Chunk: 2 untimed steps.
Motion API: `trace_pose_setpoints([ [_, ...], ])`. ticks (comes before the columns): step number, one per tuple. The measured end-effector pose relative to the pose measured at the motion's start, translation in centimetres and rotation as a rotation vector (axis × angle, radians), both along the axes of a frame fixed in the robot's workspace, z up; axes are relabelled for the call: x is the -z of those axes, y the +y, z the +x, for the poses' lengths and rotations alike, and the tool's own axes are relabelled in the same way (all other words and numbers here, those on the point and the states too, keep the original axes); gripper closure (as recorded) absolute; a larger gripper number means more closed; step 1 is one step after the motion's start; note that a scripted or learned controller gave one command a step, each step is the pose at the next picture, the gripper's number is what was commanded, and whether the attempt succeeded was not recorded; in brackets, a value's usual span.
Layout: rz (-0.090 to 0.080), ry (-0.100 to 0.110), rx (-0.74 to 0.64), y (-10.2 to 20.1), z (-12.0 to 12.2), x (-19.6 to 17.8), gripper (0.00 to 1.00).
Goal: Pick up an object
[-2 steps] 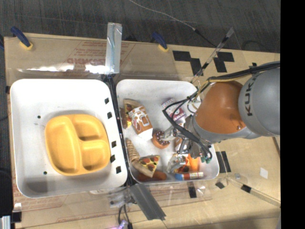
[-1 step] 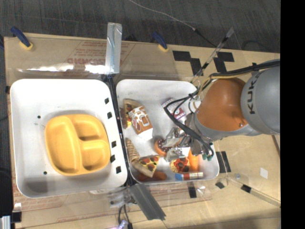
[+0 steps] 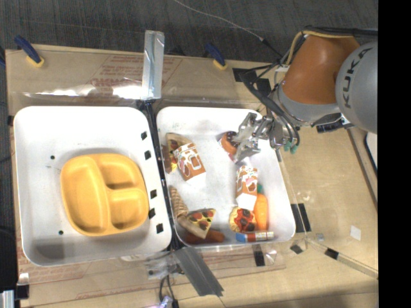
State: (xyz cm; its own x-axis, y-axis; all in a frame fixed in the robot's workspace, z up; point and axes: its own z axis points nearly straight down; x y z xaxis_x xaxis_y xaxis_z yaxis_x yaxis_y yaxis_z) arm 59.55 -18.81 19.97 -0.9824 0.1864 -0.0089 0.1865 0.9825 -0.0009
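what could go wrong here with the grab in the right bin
The end effector sits low at the right white bin's upper right, beside a small orange-brown toy. It may nudge that toy instead of gripping it. Just below, a white-and-orange packet and an orange carrot-shaped toy lie packed together, so a descent there could catch two things or jam on the bin wall.

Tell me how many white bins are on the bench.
2. The left bin holds a yellow divided tray; the right bin holds the toy food, under the gripper.
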Motion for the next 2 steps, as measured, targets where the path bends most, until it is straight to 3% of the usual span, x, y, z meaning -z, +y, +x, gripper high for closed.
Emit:
trace_pose_setpoints([
  [1, 0.001, 0.005, 0.0, 0.0, -0.1, 0.2, 0.0],
  [2, 0.0, 0.005, -0.148, -2.0, -2.9, 10.5, 0.0],
])
